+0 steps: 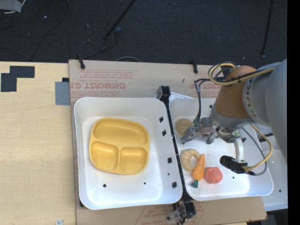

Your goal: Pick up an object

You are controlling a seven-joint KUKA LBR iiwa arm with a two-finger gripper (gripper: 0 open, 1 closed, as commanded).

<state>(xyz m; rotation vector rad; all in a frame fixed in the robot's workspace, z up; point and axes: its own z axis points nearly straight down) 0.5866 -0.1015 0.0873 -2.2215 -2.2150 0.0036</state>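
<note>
My gripper (200,135) hangs low over the back left part of the right bin (255,184). Its two grey fingers (189,135) stand apart, open, with only bin floor between them. A tan round object (183,125) lies just left of the gripper, close to the left finger. In front of the gripper lie a pale curled pastry (189,157), an orange carrot (199,167) and a red lumpy object (213,175). A small teal piece (194,183) sits at the carrot's tip.
The left bin (89,182) holds a yellow three-compartment plate (120,145). A black divider (171,144) runs between the bins. A black cable end (233,163) and the arm's body (239,100) hang over the right bin's right half.
</note>
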